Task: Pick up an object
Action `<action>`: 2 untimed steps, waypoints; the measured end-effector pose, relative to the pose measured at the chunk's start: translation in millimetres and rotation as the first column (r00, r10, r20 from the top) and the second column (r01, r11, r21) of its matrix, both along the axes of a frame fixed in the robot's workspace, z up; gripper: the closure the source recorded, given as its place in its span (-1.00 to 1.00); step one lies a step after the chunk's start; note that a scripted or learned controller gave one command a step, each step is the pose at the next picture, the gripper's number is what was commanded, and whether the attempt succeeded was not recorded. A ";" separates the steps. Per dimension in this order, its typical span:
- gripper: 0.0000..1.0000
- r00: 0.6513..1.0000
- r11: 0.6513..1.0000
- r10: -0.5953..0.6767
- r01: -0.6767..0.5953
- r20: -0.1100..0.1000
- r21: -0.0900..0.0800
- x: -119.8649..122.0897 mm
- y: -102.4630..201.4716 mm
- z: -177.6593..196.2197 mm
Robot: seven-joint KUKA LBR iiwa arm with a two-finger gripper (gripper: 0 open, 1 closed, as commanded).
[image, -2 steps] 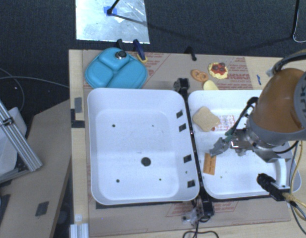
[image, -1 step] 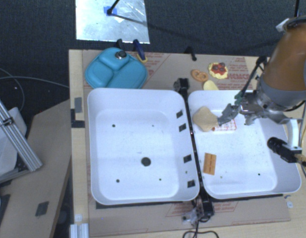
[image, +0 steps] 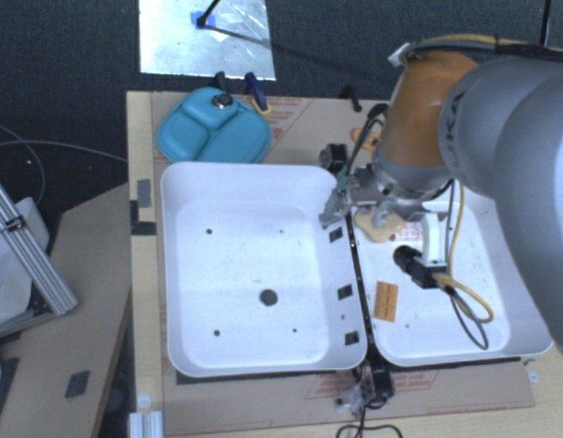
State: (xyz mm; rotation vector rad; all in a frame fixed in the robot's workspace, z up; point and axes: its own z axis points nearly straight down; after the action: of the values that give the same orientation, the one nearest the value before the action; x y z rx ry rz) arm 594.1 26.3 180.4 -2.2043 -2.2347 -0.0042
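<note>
Two shallow white bins sit side by side on the tan desk, both glossy plastic with rounded corners. The left bin holds a small dark round disc near its middle. In the right bin lie a flat orange rectangular tag and a pale beige object, partly hidden under the wrist. Behind the bins rests a smooth blue moulded tray. The grey arm, with its orange band, bends down over the right bin's inner edge. The gripper hangs just above the beige object, and I cannot tell how it is set. A yellow cable loops across the bin.
</note>
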 end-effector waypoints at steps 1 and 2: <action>-1.00 1.000 1.000 -0.009 0.009 0.010 -0.005 78.2 -27.4 5.3; -1.00 1.000 1.000 -0.013 0.013 0.008 -0.004 63.5 -42.3 62.8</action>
State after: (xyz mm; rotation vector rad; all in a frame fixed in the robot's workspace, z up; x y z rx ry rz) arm 657.6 -16.0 243.2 -2.2251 -2.2257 -0.0081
